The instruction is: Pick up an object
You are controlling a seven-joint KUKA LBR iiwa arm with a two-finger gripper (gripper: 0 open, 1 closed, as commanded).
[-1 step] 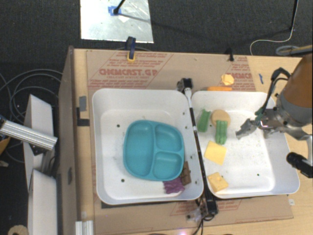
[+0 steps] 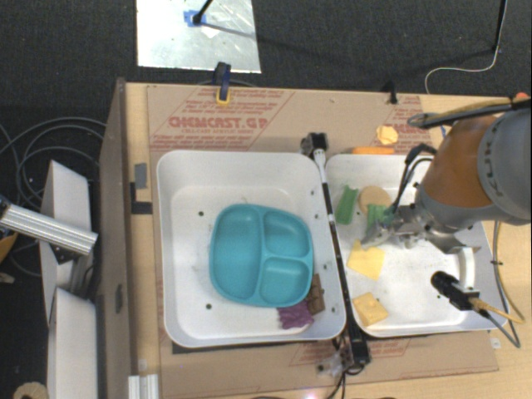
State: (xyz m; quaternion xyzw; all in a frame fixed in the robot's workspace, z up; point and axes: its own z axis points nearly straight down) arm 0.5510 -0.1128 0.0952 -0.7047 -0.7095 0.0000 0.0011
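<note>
Highest over the bench, and so closest to the lens, the grey and orange arm [image 2: 478, 173] comes in from the right. Its gripper [image 2: 384, 233] hangs low over the right bin [image 2: 407, 306], toward that bin's left wall. Whether the gripper is open or closed, or has anything in it, cannot be told from this angle. The left bin [image 2: 187, 223] carries a blue plate [image 2: 262, 256] with 3 compartments near its centre. A purple scrap [image 2: 293, 316] and a brown piece [image 2: 317, 296] lie at its near right corner. In the right bin, a yellow wedge [image 2: 367, 262] lies just nearer than the gripper, a green block [image 2: 346, 204] lies along the left wall, and a yellow cube [image 2: 370, 308] sits in the near left corner. A small green piece [image 2: 380, 214] sits right beside the gripper's far side. The wedge or that green piece looks the likeliest target. A good grasp means centring over 1 thing only, clear of wall and neighbours, dropping straight, then closing fully before any lift.
</note>
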